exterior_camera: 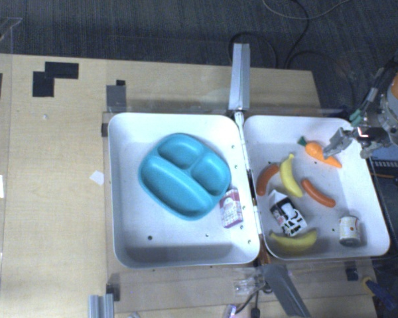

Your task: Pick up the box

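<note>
A small pink-and-white box (pixel 231 208) lies in the left bin (pixel 126 244), against the lower right rim of a blue divided plate (pixel 184 174). A black-and-white box (pixel 286 216) lies in the right bin (pixel 378 247), between two bananas. My gripper (pixel 351 142) hangs over the right bin's upper right corner, far from both boxes. It is open with nothing between its fingers. One finger (pixel 335 143) reaches over the right end of a toy carrot (pixel 316 152).
The right bin also holds a yellow banana (pixel 291 177), a second banana (pixel 293 240), two orange-red sausages (pixel 318 193) (pixel 267 177) and a small can (pixel 348 230). A metal post (pixel 239 78) stands behind the seam between the bins.
</note>
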### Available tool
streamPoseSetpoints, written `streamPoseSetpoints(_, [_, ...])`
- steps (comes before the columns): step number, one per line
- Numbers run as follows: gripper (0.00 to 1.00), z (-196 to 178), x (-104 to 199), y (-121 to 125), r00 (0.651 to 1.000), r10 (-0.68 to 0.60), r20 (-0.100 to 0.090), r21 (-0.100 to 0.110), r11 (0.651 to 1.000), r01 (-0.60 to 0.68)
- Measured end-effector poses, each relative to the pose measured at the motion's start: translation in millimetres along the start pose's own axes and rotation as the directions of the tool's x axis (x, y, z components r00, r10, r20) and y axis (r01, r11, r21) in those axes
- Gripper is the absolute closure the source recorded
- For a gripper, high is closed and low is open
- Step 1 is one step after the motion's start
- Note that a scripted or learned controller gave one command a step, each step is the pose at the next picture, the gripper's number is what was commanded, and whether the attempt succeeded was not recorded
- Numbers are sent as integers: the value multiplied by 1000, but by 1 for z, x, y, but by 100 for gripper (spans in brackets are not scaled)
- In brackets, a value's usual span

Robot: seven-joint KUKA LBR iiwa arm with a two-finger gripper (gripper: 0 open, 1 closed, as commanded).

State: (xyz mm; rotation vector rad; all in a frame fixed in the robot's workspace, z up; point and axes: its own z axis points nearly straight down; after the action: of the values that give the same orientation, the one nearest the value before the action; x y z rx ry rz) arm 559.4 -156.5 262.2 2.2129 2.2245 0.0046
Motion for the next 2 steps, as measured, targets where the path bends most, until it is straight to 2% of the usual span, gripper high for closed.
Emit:
streamPoseSetpoints(1, [0,173,22,10,994,-110,2,-10,994,110])
streamPoseSetpoints(2, [0,172,4,-63,994,-105,3,-8,994,105])
